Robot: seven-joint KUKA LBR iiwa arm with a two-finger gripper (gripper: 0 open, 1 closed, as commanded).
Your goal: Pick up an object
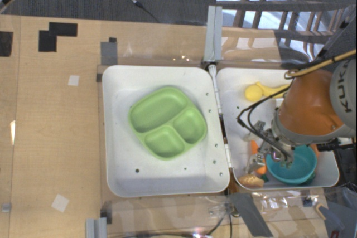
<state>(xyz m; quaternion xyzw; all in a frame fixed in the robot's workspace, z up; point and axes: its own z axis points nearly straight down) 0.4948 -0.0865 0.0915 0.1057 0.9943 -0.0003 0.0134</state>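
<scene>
Teal bowl [293, 167] lies just beside the tool [266, 154]

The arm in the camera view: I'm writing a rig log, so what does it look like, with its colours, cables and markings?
The arm is grey, with a wide rounded orange band above the wrist. Part of a dark letter shows on the grey shell at the frame's right. Black cables loop out beside the wrist, and a thin yellow-and-black line crosses above the band. The gripper is a cluttered dark and metallic assembly, too small for finer detail.
</scene>
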